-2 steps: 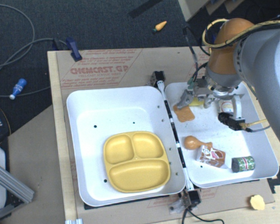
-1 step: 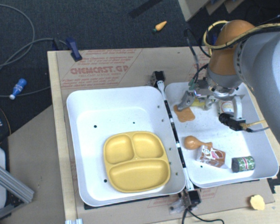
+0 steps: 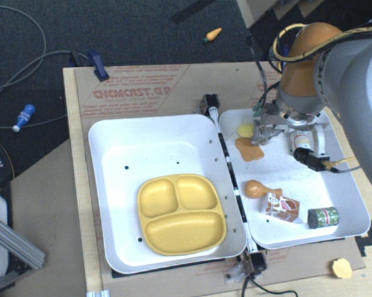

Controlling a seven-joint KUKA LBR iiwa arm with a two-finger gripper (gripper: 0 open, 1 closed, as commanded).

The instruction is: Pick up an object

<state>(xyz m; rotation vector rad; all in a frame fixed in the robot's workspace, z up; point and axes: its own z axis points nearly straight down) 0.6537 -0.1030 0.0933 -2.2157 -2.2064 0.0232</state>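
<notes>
The gripper was seen lowered into the far part of the right bin, just beside a small yellow object and an orange-brown flat piece — whether either was touched or gripped could not be told. Nearer the front of that bin, a tan pear-shaped item, a brown-and-white packet and a dark green can were lying apart from the gripper, while a yellow divided tray was resting in the left bin
</notes>
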